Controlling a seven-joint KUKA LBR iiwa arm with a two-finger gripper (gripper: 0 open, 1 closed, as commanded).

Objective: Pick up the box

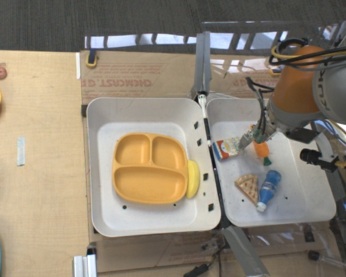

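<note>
The box (226,148), a small red, white and orange carton, lies in the right-hand bin (300,212) toward its upper left part, close to the wall shared with the left bin (104,212). The end effector (255,135) hangs at the box's right end, just above and right of it in the frame, with the tip meeting or overlapping the carton's edge; whether it grips the box, and how wide it stands, cannot be told from this slant.

Just right of the box, under the arm, sits a small orange item (261,149). Lower in the same bin lie a waffle-patterned wedge (248,186) and a blue bottle (267,190), side by side. The left bin holds an orange divided plate (150,168) with a yellow banana (192,179) at its right rim.
</note>
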